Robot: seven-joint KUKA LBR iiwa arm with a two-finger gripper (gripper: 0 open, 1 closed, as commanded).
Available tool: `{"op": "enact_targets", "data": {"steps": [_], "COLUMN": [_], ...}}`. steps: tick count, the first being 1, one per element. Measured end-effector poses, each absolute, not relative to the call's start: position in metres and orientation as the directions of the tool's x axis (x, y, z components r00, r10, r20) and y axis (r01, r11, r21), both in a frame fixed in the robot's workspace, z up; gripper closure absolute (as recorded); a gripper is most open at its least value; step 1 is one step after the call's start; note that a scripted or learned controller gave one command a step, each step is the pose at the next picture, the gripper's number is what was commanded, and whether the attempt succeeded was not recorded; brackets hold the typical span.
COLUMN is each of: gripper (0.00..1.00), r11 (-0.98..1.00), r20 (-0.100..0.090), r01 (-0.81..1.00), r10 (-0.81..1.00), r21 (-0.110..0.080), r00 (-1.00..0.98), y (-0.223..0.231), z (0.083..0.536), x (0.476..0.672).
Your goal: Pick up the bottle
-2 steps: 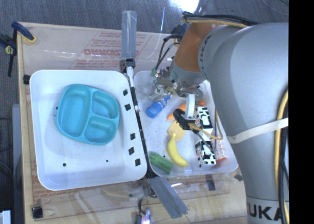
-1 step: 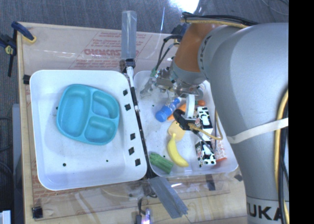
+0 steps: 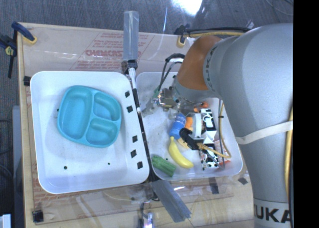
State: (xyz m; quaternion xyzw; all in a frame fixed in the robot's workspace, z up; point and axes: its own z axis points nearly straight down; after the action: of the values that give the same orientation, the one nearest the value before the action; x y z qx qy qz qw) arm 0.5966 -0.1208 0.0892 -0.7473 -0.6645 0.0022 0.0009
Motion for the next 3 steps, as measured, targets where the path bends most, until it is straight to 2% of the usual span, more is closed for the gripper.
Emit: {"op": "enact_targets", "data": {"steps": [1,2,3], "gripper": [0.00,0.00,0.00], "r11": [-0.117,-0.140,-0.139], "r20": [-0.002,0.001,0.001], "r01": [0.993,0.990,0.990], "r10": [0.993,0.990,0.990], "r21": [-0.004,-0.008,-0.008], "r00": [0.117,0.140,0.139], "y": [-0.121,-0.181,-0.181], "z": [0.089,0.088,0.088], "x": [0.597,0.532,0.532]}}
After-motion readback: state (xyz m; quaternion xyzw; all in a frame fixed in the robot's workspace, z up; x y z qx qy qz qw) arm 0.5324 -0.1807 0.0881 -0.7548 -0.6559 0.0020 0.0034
